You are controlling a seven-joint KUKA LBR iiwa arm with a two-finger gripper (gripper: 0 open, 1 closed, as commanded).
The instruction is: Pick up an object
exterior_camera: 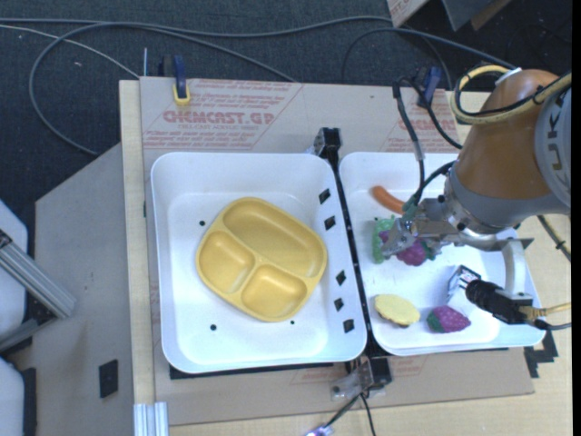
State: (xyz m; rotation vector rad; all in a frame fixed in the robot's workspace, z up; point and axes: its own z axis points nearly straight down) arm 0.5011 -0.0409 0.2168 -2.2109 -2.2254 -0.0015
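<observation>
The gripper [404,236] is lowered into the right bin [413,336], down among a green object [380,239] and a purple object [414,255]; whether anything is grasped cannot be told. An orange carrot [387,198] lies toward the bin's far edge, while a yellow piece [397,310] and a magenta piece [448,319] are seen by its near edge. A yellow divided plate [261,257] is set in the middle of the left bin [172,243].

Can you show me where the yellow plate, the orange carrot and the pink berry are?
yellow plate [261,258]: camera view, middle of the plate.
orange carrot [386,198]: camera view, middle of its body.
pink berry [448,319]: camera view, its bumpy top.
</observation>
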